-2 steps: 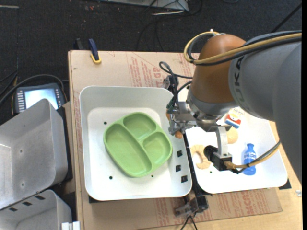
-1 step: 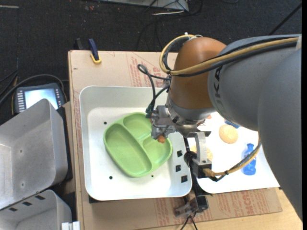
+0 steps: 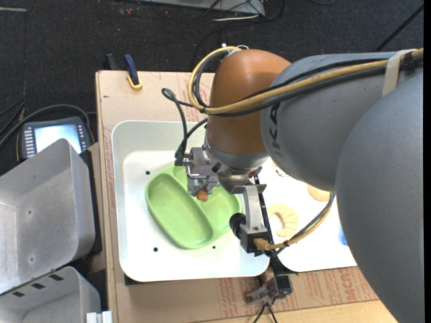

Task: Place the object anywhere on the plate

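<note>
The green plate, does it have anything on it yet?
Mostly bare: the green plate shows plain green where visible. A small orange thing sits below the gripper at its far edge; resting on it or held, cannot tell.

We see the grey KUKA arm (image 3: 350, 126) coming in from the right edge of the view, its thick grey link filling the right side. The rounded orange band (image 3: 246, 99) sits above the wrist, near the middle. Yellow and black cables (image 3: 296, 89) run along the link and loop over the orange section. Below the band we see the metal wrist block, pointing downward, with the two-finger gripper (image 3: 201, 192) at its lower end. A small orange-brown bit shows at the tip; finger state unclear to us.
</note>
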### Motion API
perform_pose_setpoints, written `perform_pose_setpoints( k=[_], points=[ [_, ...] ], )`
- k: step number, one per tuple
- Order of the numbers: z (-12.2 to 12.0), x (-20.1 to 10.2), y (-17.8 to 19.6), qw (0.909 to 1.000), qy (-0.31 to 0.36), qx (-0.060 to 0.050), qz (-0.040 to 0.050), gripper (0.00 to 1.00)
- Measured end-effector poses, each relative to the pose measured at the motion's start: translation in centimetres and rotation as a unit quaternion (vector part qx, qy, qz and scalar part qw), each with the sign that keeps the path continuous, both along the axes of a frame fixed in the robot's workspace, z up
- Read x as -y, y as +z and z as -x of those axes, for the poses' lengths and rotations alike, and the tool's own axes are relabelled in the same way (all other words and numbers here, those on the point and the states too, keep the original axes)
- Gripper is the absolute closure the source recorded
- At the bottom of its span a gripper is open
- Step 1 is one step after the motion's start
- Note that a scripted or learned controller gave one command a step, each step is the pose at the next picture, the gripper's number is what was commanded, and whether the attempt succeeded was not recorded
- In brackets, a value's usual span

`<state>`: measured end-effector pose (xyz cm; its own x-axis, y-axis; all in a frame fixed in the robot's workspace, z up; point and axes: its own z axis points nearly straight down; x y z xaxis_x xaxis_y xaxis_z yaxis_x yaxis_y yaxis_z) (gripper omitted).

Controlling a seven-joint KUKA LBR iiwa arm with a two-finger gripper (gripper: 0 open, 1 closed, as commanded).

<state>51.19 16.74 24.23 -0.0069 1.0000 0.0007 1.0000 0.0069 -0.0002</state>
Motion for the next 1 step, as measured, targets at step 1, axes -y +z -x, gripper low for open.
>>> perform_pose_setpoints(
  k=[1],
  points=[
    [-0.02,0.25,-0.04,1.0,-0.002,0.0,0.0006,0.0]
  ],
)
